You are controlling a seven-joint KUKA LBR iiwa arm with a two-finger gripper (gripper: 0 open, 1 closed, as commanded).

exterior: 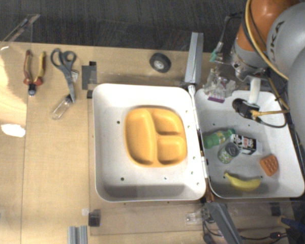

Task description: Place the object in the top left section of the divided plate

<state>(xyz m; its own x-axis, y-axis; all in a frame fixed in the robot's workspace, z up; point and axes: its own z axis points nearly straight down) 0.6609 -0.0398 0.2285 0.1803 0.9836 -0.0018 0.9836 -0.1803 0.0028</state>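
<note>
— What are the fingers (217,88) doing?
— They hang at the far edge of the right bin (290,184); whether they are spread or clenched, I cannot tell.
— What lies nearest?
— Just toward the camera, a green packet (217,137), a small can (226,153), a banana (242,182) and an orange block (268,164), all untouched.
— And the yellow divided plate (155,135)?
— Off to the side, in the left bin (108,151), with nothing in its sections. Scissors (66,72) lie farther off on the bench (40,177).
</note>
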